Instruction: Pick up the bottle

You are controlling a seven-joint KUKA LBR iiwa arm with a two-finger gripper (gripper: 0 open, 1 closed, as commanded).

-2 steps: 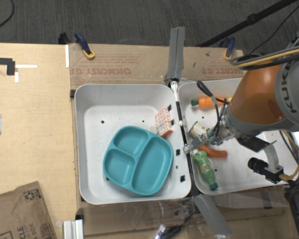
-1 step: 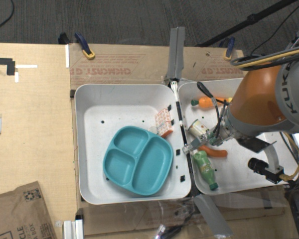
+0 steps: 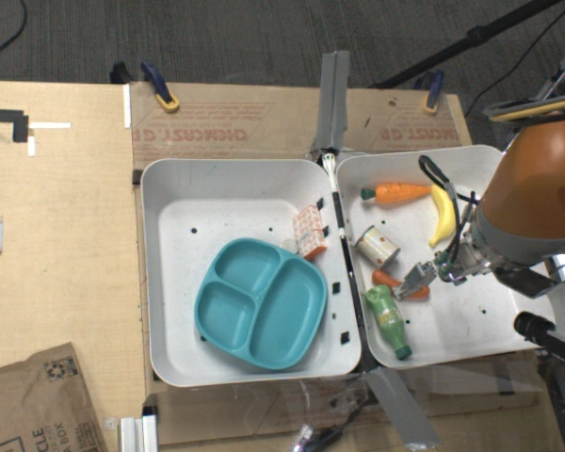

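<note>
We see the green bottle (image 3: 388,320) lying on its side near the front left corner of the right bin (image 3: 471,347). The gripper (image 3: 420,279) hangs just above and to the right of it, close to a small orange carrot (image 3: 399,284). We cannot tell if its fingers are open or closed. A banana (image 3: 443,215) lies farther back.

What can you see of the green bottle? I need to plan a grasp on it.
The green bottle lies on its side in the right bin, near the bin's left wall and front edge. It looks like translucent green plastic with a paler label band round its middle. Its long axis runs slantwise toward the lower right. The claw hovers just above and right of it, apart from it.
</note>
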